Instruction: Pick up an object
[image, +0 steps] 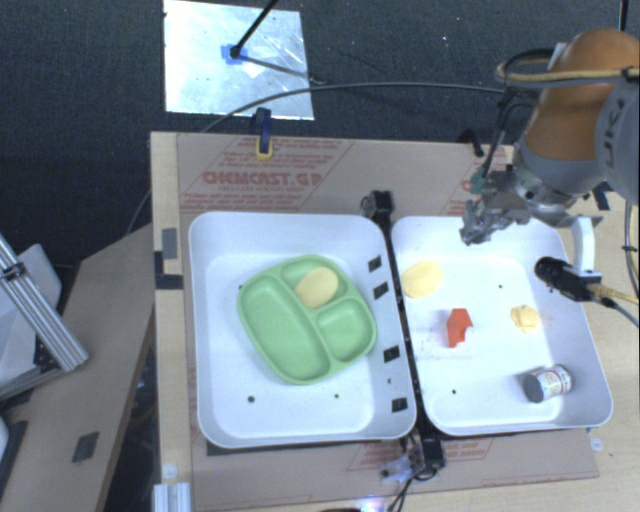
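On the table, the grey robot hand (478, 228), grip state unclear, is hovering over the right white bin's (590, 395) back edge, with a pale yellow rounded lump (423, 278) lying nearest, down-left.

The arm (585, 95) is cut off by the frame's right and top edges, so its base is out of sight. The gripper (478, 232), upper right, is small and dark; its finger state cannot be told. At left, a metal rail (40, 310) runs off the frame's edge. Cables (405, 475) at the bottom centre are blurred.
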